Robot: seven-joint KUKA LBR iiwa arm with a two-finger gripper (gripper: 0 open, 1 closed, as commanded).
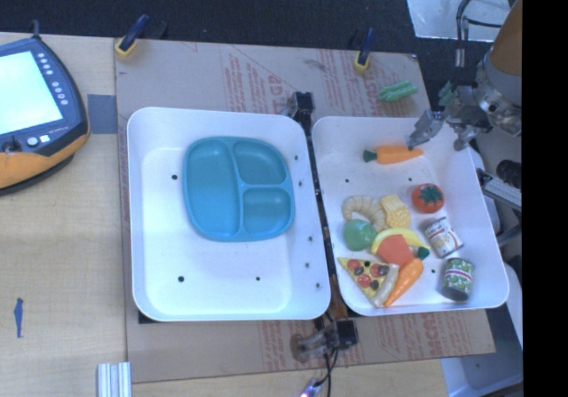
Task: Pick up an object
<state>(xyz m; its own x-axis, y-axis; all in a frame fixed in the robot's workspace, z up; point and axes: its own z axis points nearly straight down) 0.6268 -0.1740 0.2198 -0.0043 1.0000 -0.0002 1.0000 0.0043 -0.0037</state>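
White plastic makes up the 2 shallow bins lying side by side on the tabletop [53, 235], over a sheet of brown cardboard [266, 75]. The left bin [151, 289] carries a blue divided plate [238, 187] with 3 compartments, lying flat near the bin's middle. The right bin [484, 209] carries the toy food. An orange carrot [395, 154] with a green top lies alone near the bin's far edge, pointing toward the right. Nearer the camera sit a red tomato [428, 197], a piece of yellow corn [395, 208], a green rounded piece [358, 234], a pizza slice [368, 274], a second carrot [406, 281] tilted against the pile, and 2 small cans [449, 255].

The jaws [448, 124] hang at the far right corner of the right bin, just beside the lone carrot's right tip. The 2 fingers stand apart, open, with nothing between them; one fingertip [426, 127] is just above the carrot's end, though whether it touches cannot be told.

A green toy [397, 91] lies on the cardboard outside the bins, beyond the right bin's far edge. A tablet [31, 111] with an orange casing rests at the tabletop's left.
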